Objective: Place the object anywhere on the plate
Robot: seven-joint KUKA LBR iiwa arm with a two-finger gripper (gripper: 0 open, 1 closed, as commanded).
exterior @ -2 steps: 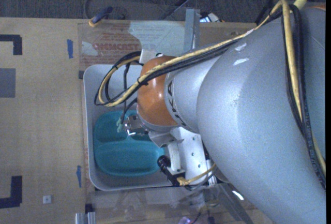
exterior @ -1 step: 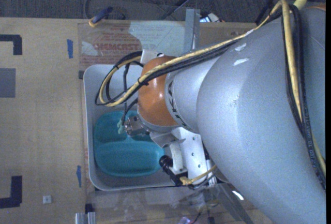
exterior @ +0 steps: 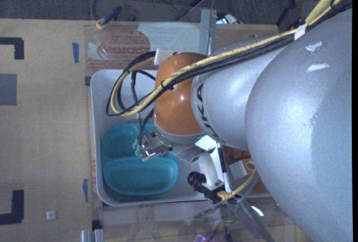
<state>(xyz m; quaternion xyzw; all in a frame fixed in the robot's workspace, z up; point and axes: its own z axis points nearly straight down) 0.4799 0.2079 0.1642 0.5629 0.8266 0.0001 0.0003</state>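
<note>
Plate first: the teal plastic divided plate (exterior: 134, 171) lies in the lower left part of the shallow white bin (exterior: 103, 90), low and left of centre in the frame. It has a small compartment at its top and a long one below, and both look bare as far as I can see them.

I can't pick out the object meant for the plate. The grey arm with its orange wrist band (exterior: 176, 95) covers most of the right and centre of the picture, and anything under it is hidden from me. Orange-brown shapes (exterior: 238, 160) peek out beneath the arm right of centre, but I can't tell what they are.

My end effector (exterior: 146, 148) hangs right over the plate, about where the two compartments meet. From this slant I cannot tell whether it is apart or together, or whether it carries anything.

My judgement: the placement is not confirmed. Nothing visible rests on the plate, so either a release is about to happen or the grasp came up empty. What is left is getting the object onto the teal surface and seeing it there.
</note>
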